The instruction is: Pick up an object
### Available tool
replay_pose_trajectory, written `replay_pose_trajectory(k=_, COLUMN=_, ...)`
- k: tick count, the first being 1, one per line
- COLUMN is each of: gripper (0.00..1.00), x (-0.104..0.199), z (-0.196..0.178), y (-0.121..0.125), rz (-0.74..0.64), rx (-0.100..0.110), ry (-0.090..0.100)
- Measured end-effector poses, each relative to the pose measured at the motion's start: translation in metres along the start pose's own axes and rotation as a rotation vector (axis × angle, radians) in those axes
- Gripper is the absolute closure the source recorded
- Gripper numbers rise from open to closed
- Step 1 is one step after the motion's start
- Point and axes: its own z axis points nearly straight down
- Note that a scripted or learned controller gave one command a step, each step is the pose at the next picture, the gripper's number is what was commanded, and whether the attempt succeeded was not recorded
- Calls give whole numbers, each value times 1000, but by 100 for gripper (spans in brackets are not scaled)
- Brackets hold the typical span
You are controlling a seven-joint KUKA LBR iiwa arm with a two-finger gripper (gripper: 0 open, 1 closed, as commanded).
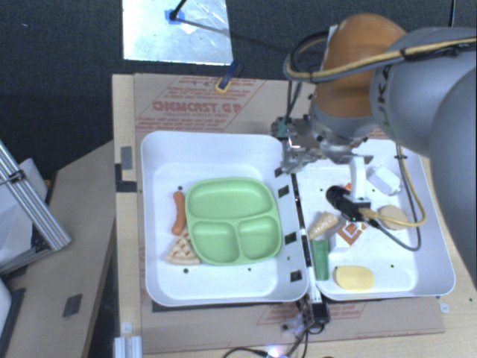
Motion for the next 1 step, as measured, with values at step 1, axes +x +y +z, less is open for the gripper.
replay_pose_trajectory(k=1, gripper=100, x=-4, z=17, y=-2, rz=1, rx=3, ry=-1)
